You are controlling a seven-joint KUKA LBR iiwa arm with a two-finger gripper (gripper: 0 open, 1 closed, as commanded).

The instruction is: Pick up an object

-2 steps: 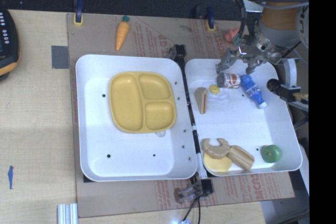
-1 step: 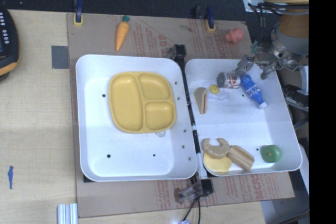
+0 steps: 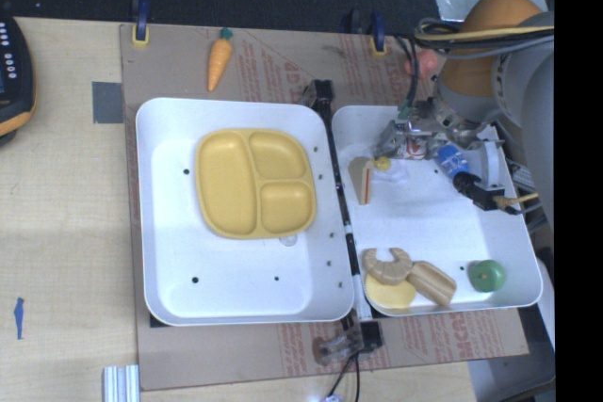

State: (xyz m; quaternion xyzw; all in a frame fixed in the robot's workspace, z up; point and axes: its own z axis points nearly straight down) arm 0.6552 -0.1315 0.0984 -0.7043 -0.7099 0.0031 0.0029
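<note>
1. Jaws: we cannot tell how they stand; gripper sits low at the right bin's far edge.
2. We see a wedge just left of it.
3. Green ball, wooden pieces: near edge.
4. Yellow tray: left bin.

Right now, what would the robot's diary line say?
arm: over right bin | claw: low at its back, grip unclear | yellow tray: left bin | carrot: outside bins

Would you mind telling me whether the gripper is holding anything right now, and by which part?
It cannot be told: the gripper is low at the back of the right bin, and its tips are a blur.
</note>
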